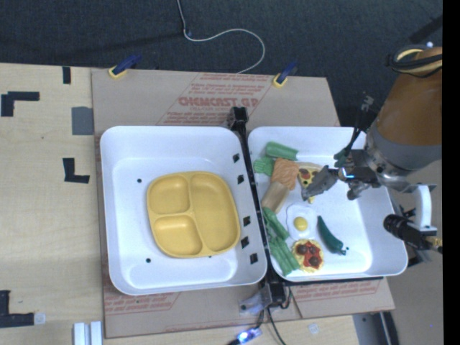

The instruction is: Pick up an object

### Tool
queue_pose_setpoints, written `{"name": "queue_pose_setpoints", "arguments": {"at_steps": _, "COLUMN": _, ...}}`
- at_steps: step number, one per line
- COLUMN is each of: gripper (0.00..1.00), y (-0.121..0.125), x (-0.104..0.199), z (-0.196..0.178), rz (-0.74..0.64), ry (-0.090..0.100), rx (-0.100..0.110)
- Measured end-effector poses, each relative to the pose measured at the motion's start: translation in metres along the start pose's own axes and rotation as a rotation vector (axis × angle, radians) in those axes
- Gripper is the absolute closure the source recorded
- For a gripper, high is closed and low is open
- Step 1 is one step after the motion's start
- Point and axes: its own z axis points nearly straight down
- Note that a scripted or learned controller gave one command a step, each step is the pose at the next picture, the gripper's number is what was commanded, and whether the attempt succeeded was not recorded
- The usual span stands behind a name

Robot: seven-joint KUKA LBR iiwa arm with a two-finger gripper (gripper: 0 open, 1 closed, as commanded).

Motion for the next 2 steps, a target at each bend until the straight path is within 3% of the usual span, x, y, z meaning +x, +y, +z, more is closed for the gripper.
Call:
{"name": "queue_pose_setpoints", "arguments": {"at_steps": 1, "gripper": 0.00, "y": 0.002, "x": 0.000, "z": -0.006, "rz": -0.003, "ry": -0.002, "rx": -0.012}}
{"name": "queue_pose_setpoints", "arguments": {"at_steps": 2, "gripper": 0.00, "y": 0.011, "x": -0.003, "z": 0.049, "rz": -0.003, "ry": -0.001, "rx": -0.007}}
